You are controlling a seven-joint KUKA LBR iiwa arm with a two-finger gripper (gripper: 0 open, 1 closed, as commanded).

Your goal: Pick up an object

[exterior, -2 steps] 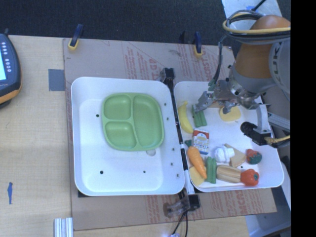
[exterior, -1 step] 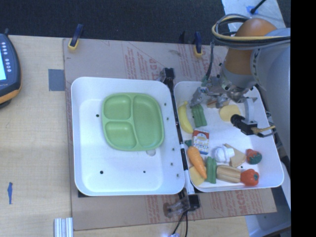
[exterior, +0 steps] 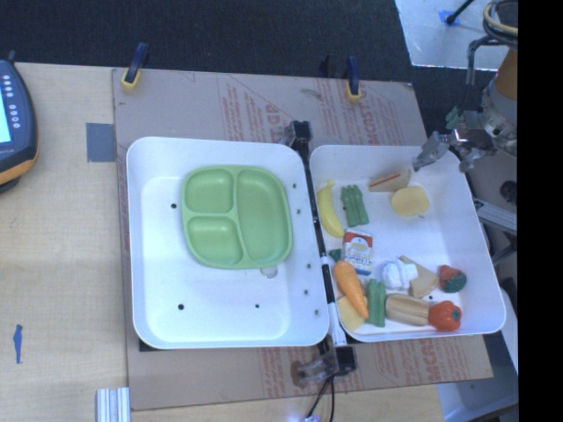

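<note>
Gripper (exterior: pixel 437 150) sits at the upper right of the frame, above the top right corner of the right bin (exterior: pixel 471 236). Its fingers are too small and dark here to tell whether they are open or closed, and nothing can be seen between them. The arm (exterior: pixel 494 104) enters from the right edge.

The right bin holds the toy food items. Just below and left of the gripper lies a wedge-shaped slice with a red edge (exterior: pixel 388 180); a pale yellow round piece (exterior: pixel 410 201) lies just below that. Toward the bin's left wall are a banana (exterior: pixel 329 210) and green beans (exterior: pixel 354 205) side by side, with a small printed carton (exterior: pixel 358 251) beneath them. An orange carrot (exterior: pixel 351 288) lies near the lower left, beside a green vegetable (exterior: pixel 376 302). A white item (exterior: pixel 397 274), a bread-coloured piece (exterior: pixel 407 309) and two red items (exterior: pixel 445 315) (exterior: pixel 452 278) occupy the lower right.

The left bin (exterior: pixel 154 306) holds a green divided plate (exterior: pixel 237 216), lying flat in its upper half.

Both bins rest on a cardboard sheet (exterior: pixel 220 104) clamped to the tabletop (exterior: pixel 53 262). A handheld control unit (exterior: pixel 13 121) lies at the left edge.
</note>
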